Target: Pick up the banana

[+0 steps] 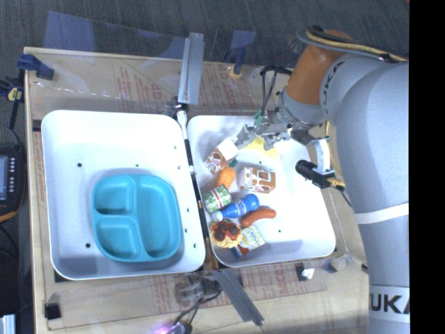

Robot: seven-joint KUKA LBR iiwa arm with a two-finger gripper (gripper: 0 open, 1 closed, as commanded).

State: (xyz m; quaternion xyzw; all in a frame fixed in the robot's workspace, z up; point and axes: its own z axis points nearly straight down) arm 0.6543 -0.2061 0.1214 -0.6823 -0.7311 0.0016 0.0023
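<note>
The metal two-finger gripper (264, 132), finger spread unclear, sits over the smooth curved yellow banana (268, 147) at the glossy white right bin's (313, 242) twelve o'clock

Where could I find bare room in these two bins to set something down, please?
The left bin is bare around the blue tray, widest along its top. The right bin is bare along its right side and lower right corner; its left half is crowded with toys, with the claw above.

Robot lab, bench (104, 92), white bins (62, 138)
</note>
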